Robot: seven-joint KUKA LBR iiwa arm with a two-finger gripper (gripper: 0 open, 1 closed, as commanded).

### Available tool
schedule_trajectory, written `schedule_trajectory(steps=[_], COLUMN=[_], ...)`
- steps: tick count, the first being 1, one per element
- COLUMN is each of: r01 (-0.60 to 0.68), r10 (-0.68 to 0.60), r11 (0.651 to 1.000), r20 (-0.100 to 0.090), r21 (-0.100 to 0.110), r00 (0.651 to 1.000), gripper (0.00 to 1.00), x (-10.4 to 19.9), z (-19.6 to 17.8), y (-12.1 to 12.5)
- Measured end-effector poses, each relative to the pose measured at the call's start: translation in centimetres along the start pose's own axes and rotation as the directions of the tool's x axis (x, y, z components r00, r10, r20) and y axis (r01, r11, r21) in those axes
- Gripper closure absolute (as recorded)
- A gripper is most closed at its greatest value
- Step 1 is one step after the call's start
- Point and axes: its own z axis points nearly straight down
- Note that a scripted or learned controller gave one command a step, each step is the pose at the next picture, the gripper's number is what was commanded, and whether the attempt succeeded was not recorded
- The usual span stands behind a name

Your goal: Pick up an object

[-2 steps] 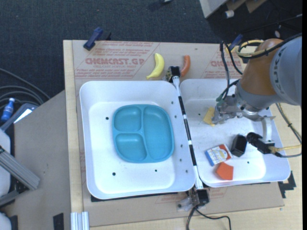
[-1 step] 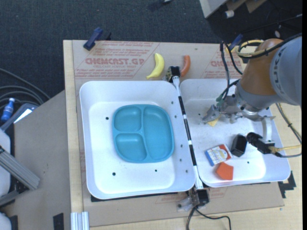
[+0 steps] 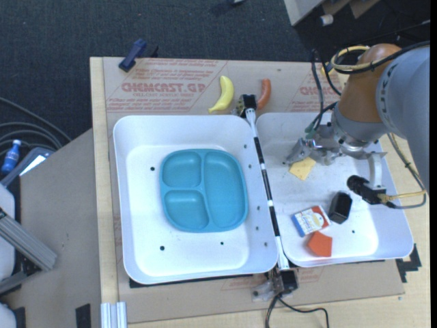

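Right bin (image 3: 372,232), near edge: orange block (image 3: 319,244) touching a small blue-white packet (image 3: 309,219), both lying flat and loose, well apart from the arm. Not the target right now, judging by where the arm is.

Left bin (image 3: 136,149): blue divided plate (image 3: 203,188) sits flat in the middle. Too wide and low for an easy pinch, so it's probably just clutter.

Mid right bin: yellow wedge (image 3: 302,169) lies flat near the divider. The gripper (image 3: 305,153) is low, just above and beside its far edge, angled toward it. Likely lining up a grasp on the wedge, the closest thing to it. Cannot tell whether the gripper is spread or closed, or whether it touches the wedge. Nothing is visibly held, so the pick isn't done.

Far, on the table (image 3: 164,84) behind the bins: banana (image 3: 222,94) and an orange-red piece (image 3: 263,93), outside both bins and unlikely picks.
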Motion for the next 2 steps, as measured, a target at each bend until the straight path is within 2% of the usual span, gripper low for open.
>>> schedule_trajectory(steps=[1,2], r01=[0.001,0.000], r10=[-0.001,0.000], r11=[1.000,1.000], r20=[0.000,0.000], r21=[-0.003,-0.001], r00=[1.000,1.000], gripper=[1.00,1.00], x=[0.0,4.7], z=[-1.1,-13.6], y=[0.1,-3.1])
